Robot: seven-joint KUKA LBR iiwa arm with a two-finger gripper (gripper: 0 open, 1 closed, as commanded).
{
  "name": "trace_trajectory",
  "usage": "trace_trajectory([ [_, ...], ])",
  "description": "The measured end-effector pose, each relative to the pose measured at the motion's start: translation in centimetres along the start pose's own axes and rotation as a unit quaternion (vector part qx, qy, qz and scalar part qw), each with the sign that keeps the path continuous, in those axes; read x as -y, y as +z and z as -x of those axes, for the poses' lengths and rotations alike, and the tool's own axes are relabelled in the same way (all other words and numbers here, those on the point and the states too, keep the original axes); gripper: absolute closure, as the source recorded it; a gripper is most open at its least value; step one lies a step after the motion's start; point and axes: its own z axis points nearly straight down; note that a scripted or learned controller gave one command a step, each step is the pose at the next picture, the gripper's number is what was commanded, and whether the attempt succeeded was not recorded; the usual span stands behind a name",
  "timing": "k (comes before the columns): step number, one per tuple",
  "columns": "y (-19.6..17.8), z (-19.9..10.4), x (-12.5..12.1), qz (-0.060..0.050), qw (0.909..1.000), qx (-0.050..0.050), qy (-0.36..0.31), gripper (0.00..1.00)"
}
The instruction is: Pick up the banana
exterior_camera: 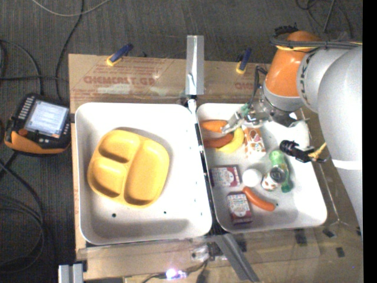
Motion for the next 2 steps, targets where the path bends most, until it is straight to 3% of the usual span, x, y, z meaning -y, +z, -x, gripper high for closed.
trace_trajectory([
  [1, 2.3, -0.8, 0.3, -0.016, 0.9989, -0.016, -0.04, 0.0],
  [2, 1.2, -0.8, 0.1, -0.015, 0.999, -0.016, -0.04, 1.0],
])
